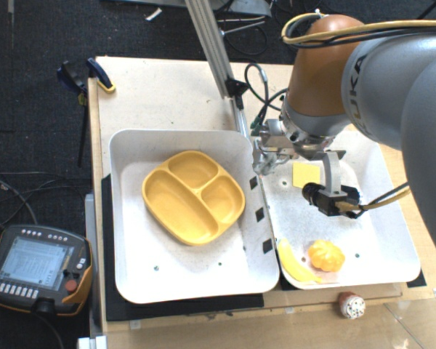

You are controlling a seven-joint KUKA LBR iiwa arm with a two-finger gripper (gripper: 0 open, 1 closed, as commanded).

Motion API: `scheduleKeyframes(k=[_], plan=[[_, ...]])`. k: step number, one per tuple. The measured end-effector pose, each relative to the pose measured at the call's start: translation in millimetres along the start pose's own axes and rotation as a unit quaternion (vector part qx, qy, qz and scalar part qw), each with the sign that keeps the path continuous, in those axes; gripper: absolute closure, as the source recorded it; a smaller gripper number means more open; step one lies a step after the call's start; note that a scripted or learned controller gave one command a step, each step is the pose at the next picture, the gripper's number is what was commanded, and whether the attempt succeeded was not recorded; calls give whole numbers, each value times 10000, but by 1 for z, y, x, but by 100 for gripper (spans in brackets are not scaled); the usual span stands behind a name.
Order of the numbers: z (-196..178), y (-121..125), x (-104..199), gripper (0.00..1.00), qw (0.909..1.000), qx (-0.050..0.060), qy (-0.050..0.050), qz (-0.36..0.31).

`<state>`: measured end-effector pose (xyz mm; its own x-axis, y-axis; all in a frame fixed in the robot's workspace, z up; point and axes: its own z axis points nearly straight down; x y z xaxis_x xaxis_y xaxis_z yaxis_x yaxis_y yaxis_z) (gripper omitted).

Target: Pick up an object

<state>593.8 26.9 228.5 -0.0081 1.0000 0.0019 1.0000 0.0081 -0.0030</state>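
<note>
Yellow divided plate point(195, 196) in left bin point(123, 195), arm point(363, 78) above right bin point(392, 217).

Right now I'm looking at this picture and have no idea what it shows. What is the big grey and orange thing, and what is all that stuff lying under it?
The big grey and orange thing is a robot arm, reaching in from the right. One camera fixed above the bench looks down on it at a slant.

At the arm's end sits its gripper, a two-finger hand, hanging low over the right bin. I see nothing held in it.

Two shallow white bins sit side by side. The left bin holds a yellow divided plate. The right bin holds a flat yellow square beside the gripper, a banana and a round orange-yellow toy near its front edge.

The device with a screen at lower left is a handheld controller.
</note>
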Motion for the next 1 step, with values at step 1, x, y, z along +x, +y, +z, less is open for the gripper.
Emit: scheduleKeyframes(k=[1], plan=[[-12,-10,56,100,10000,-17,0,-7]])
